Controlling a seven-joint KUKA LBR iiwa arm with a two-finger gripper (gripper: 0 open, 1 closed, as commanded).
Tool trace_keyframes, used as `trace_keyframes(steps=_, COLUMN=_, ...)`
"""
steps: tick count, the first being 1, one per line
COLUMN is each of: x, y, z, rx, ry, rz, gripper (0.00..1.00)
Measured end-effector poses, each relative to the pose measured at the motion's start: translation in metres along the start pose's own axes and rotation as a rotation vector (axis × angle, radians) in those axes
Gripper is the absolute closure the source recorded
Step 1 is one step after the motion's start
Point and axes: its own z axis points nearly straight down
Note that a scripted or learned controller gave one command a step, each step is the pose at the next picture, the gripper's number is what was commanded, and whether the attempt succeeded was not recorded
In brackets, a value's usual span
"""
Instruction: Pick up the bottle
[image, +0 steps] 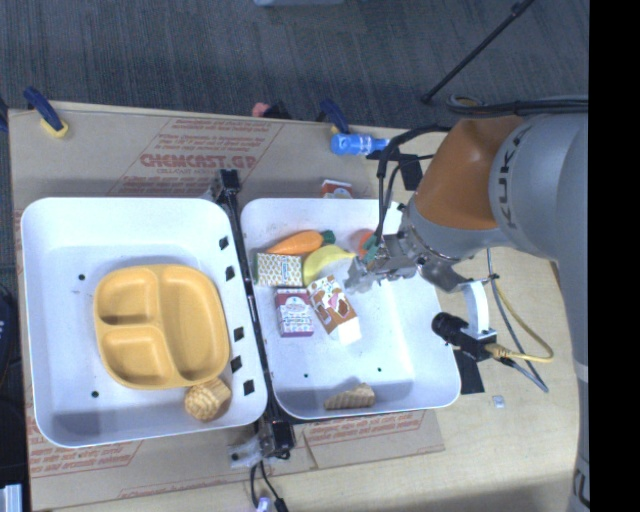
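1. Pincer (368, 270): hangs low inside the right bin (425, 385), near its upper middle; you cannot tell whether it is open or closed, since the wrist hides it.
2. Bottle (333, 307): lies flat on its side just below and left of the pincer, label up, white cap pointing away from it. Nothing shows it gripped.
3. Banana (326, 262): directly left of the pincer, crowding the bottle's top end.
4. Carrot (296, 242): left and slightly above.
5. Small cartons (287, 290): further left, beside the bottle.
6. Yellow tray (160, 323): far left, in the other bin; you can disregard it.
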Motion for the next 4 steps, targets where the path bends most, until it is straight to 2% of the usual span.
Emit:
trace_keyframes(steps=1, x=0.046, y=-0.064, z=-0.022, rx=-0.002, ry=0.000, rz=0.070, gripper=1.00)
trace_keyframes(steps=2, x=0.095, y=-0.061, z=-0.031, rx=-0.001, ry=0.001, rz=-0.047, gripper=1.00)
trace_keyframes(steps=3, x=0.147, y=-0.056, z=-0.009, rx=-0.001, ry=0.000, rz=-0.417, gripper=1.00)
trace_keyframes(steps=4, x=0.195, y=-0.051, z=0.004, rx=-0.002, ry=-0.001, rz=-0.071, gripper=1.00)
